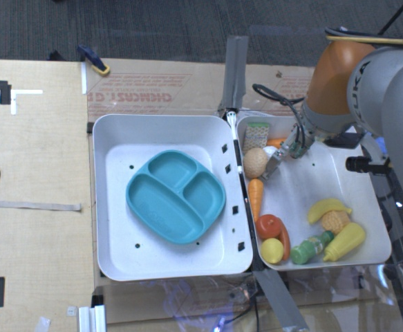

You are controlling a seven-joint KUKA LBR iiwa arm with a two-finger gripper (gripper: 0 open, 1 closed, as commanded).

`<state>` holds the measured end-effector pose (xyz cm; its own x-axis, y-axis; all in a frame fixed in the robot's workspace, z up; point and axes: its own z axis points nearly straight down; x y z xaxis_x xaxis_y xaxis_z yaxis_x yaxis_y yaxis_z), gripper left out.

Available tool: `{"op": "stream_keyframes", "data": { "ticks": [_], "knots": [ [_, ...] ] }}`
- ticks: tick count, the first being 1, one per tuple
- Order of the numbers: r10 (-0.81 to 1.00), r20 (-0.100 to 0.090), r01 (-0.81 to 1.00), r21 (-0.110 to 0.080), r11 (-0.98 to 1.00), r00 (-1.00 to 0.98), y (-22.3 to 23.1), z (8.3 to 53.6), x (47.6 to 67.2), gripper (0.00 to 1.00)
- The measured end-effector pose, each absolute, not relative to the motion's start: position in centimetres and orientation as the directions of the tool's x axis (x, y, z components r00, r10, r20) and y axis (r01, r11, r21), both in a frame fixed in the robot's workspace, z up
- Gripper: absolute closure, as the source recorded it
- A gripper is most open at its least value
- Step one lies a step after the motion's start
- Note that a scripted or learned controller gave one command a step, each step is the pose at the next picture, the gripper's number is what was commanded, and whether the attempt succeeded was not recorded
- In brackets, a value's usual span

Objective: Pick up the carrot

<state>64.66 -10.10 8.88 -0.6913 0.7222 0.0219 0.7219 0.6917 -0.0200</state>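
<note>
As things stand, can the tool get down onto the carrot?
Probably yes. The tool hovers just right of the carrot, whose top is exposed; the egg at its upper end and the bin wall crowd it.

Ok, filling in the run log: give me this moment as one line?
stage: reaching | gripper: above right bin, beside egg | carrot: lying by left wall, not held | tray: left bin

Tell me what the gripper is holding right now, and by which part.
Nothing. The gripper hangs over the right bin beside the egg, with no object between its fingers. The carrot lies loose against the bin's left wall.
</note>
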Motion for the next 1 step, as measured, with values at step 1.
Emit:
{"op": "stream_keyframes", "data": {
  "ticks": [1],
  "knots": [
    [0.842, 0.017, 0.842, -0.018, 0.539, -0.539, -14.41, 9.58, 64.84, 0.0]
  ]
}}
